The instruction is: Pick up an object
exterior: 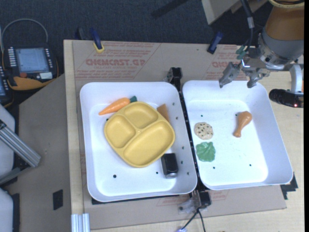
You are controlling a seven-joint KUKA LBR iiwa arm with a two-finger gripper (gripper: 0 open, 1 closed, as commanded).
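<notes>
My gripper (239, 79) hangs open over the far edge of the right bin (260, 175), its two fingers spread apart with nothing between them. Below it in that bin lie a brown chicken drumstick (242, 122), a chocolate-chip cookie (203, 130) and a green lettuce piece (206, 152). The left bin (94, 168) holds a yellow divided plate (139, 134), an orange carrot (114, 106) at its far-left side, a small black block (169, 164) near the front, and a brown wedge (163, 111) partly tucked behind the plate.
The bins sit on a cardboard sheet (130, 57) held by clamps (98, 41) at the back. A handheld pendant (30, 64) lies off the bench to the left. A black clip (174, 75) stands between the bins' far corners.
</notes>
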